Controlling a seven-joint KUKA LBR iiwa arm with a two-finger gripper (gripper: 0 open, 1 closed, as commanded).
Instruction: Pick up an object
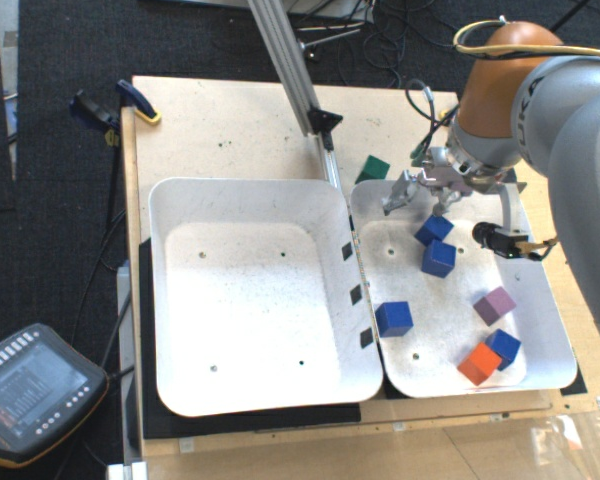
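My gripper [418,200] hangs over the far end of the right bin [420,360], with its fingers spread open and nothing between them. Just in front of it lie two blue cubes, one [433,230] nearly under the fingertips and another [439,258] touching it on the near side. A third blue cube [394,318] sits by the bin's left wall. Toward the near right corner are a purple cube [494,305], a blue cube [503,348] and an orange cube [479,364].
A green block [373,169] lies on the bench just beyond the right bin. The left bin [250,298] sits alongside. A slanted metal rail [285,53] crosses the back, a clamp [130,103] grips the bench's far left corner, and a pendant [30,393] lies at lower left.
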